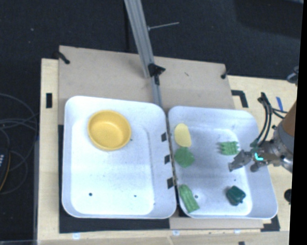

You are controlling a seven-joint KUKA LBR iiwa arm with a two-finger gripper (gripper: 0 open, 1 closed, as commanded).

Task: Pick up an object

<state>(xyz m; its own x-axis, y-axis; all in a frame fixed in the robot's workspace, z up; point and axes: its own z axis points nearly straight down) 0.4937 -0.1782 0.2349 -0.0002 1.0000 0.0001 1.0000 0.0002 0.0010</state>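
Observation:
In the right bin (210,120) lie a pale yellow piece (182,134), a green flat piece (184,158), a light green ridged piece (228,148), a long green piece (189,197) at the front left and a dark green object (235,195) at the front right. My gripper (246,162) hangs over the bin's right side, between the ridged piece and the dark green object, touching neither. I see nothing between its fingers.
The left bin (108,189) holds a yellow bowl (109,130) at its back left. A grey metal pole (143,38) slants down to the back of the divider between the bins. Cables (265,113) trail at the right.

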